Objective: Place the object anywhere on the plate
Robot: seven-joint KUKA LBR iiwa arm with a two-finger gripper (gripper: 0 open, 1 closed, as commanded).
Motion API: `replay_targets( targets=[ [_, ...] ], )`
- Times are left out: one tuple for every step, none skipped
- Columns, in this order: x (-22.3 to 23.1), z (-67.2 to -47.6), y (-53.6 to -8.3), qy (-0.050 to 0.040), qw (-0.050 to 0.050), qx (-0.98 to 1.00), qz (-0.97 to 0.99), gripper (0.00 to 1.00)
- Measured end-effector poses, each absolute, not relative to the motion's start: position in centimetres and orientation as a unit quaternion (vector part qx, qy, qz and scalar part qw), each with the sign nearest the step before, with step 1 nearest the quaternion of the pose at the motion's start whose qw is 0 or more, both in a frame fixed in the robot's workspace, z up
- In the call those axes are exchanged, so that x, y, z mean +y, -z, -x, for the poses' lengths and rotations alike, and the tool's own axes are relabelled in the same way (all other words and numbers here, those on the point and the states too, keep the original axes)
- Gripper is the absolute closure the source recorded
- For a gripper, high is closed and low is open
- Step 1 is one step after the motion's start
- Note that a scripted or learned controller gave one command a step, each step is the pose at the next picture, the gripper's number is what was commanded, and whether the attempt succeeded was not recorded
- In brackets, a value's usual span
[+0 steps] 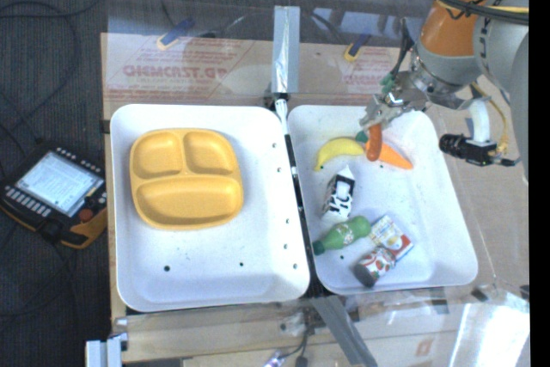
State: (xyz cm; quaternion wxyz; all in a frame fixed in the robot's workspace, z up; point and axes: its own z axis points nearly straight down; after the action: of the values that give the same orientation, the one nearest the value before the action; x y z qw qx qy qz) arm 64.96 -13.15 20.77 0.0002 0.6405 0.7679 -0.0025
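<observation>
The task is looking to be at its early part. The yellow divided plate point(186, 177) is lying in the left bin point(137, 271) with nothing on any of its three compartments, so the placing itself is not yet done.

The arm is reaching in from the right, and the gripper point(378, 118) is hanging over the far part of the right bin point(447, 253), directly at the toy carrot point(385, 149). The darker end of the carrot is sitting right under the fingertips, and they seem to be closing on it, but the view is too small there, so I cannot tell if the fingers are apart or together, or if the carrot is really between them.

The carrot is lying near the far wall of the right bin, just beside the banana point(338, 152). Its long axis is running roughly across the view, a little slanted, with the thick end toward the gripper and the pointed tip toward the right and slightly to the near side.

In my judgement, the secure grasp, the lift, the carry over the divider between the bins and the release on the plate are all remaining.
</observation>
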Motion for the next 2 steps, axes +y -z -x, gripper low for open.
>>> replay_targets(
  targets=[
    [-7.8,-64.2,-22.6,0.0017,-0.001,0.78,-0.626,1.0],
    [-0.8,-66.5,-20.8,0.0015,-0.001,0.809,-0.587,1.0]
  ],
)
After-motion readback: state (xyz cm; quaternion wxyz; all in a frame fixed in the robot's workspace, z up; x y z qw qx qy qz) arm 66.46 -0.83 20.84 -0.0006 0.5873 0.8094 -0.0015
